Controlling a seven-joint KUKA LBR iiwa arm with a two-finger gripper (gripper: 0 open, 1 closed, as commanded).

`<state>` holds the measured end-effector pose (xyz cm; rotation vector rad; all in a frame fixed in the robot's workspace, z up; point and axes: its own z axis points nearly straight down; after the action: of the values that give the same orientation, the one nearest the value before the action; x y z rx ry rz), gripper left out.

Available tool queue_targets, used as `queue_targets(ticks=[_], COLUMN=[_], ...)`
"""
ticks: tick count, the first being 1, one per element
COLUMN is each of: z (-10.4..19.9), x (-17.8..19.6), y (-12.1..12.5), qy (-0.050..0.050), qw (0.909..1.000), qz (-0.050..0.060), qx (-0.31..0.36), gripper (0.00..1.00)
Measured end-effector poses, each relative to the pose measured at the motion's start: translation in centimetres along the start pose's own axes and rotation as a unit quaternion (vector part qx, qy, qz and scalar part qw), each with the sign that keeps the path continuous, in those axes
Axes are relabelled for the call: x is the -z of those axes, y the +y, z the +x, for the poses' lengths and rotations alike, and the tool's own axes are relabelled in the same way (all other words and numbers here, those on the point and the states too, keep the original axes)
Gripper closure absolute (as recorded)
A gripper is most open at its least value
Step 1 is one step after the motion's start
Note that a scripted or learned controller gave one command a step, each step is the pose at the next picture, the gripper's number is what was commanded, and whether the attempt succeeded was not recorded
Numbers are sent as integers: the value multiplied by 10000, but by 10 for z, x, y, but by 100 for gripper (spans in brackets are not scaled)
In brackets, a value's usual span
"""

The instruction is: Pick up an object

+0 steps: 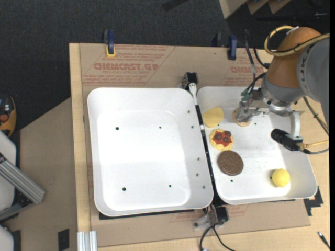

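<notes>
Over the right bin (309, 184), hand (244, 115) sits low beside a pale yellow disc (213, 116); finger state cannot be told. Nearby: toy pizza (221, 139), brown cookie (230, 162), lemon (280, 178).

Arm: grey, reaching in from the right, its orange band above the wrist.
Wrist: angled down and leftward.
Gripper (244, 114): hangs low, fingers pointing downward; the wrist sits up and to the right of the jaws.
</notes>
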<state>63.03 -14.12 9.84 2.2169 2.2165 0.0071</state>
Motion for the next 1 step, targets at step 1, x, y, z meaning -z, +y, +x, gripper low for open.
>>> queue_targets(ticks=[1], z=[0], x=[-1], y=[0], qy=[2], qw=[10000], qz=[7], qx=[-3], gripper=[0])
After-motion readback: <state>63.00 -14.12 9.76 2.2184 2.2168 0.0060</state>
